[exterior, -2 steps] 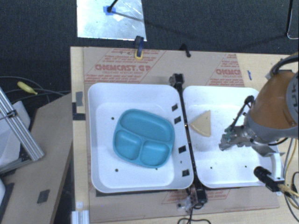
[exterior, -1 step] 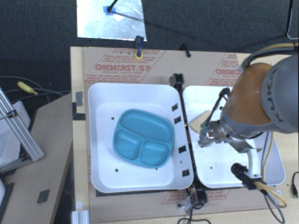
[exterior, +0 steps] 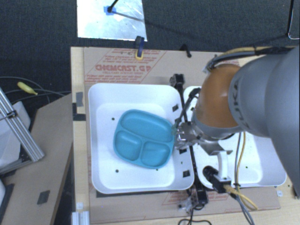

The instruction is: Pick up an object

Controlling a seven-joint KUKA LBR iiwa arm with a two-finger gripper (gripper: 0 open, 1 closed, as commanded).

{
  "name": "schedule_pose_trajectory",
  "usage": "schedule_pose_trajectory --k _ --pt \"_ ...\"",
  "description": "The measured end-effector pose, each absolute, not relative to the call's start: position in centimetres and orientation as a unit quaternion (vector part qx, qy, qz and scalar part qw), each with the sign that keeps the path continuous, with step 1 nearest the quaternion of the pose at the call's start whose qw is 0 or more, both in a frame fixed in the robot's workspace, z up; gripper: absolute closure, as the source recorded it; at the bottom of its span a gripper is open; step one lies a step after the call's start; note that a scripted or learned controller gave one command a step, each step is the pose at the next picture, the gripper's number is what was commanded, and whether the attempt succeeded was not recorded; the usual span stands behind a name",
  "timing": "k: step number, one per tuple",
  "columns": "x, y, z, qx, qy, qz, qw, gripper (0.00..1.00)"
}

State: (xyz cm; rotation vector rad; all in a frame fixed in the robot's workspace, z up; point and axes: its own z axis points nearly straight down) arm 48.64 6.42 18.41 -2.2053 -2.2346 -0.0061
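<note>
The gripper (exterior: 180, 136) is sitting just right of the frame's centre, at the seam between the two bins, with the bulk of the grey arm (exterior: 267, 97) and its orange band (exterior: 220, 97) looming over it from the right. How it is set I cannot tell; the wrist is hiding that part, and nothing is visibly caught in it. It is hanging at, perhaps touching, the right rim of a blue divided plate (exterior: 143, 138).

That plate is lying flat in the left bin (exterior: 103, 125), slightly right of the bin's middle, and it is the sole item resting there. It is looking like moulded plastic: light, stiff, smooth and probably slick, unlikely to break. Its broad face is offering nothing to pinch, so the raised outer rim, or one of the ridges parting its three compartments, is seeming the sensible place to take hold; a grip at one edge is likely to let it tilt.

The right bin (exterior: 262, 172) is lying largely under the arm, and its contents are mostly hidden.
</note>
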Motion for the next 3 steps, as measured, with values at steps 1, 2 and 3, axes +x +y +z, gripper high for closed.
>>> schedule_pose_trajectory --k 1,2,3 --pt "49.9 11.8 30.5 -0.703 -0.711 -0.0074 -0.003 1.00" --pt "51.4 10.0 27.9 -0.707 -0.707 0.0000 0.000 1.00" --pt "48.7 6.8 33.9 -0.708 -0.707 -0.0033 -0.002 1.00"
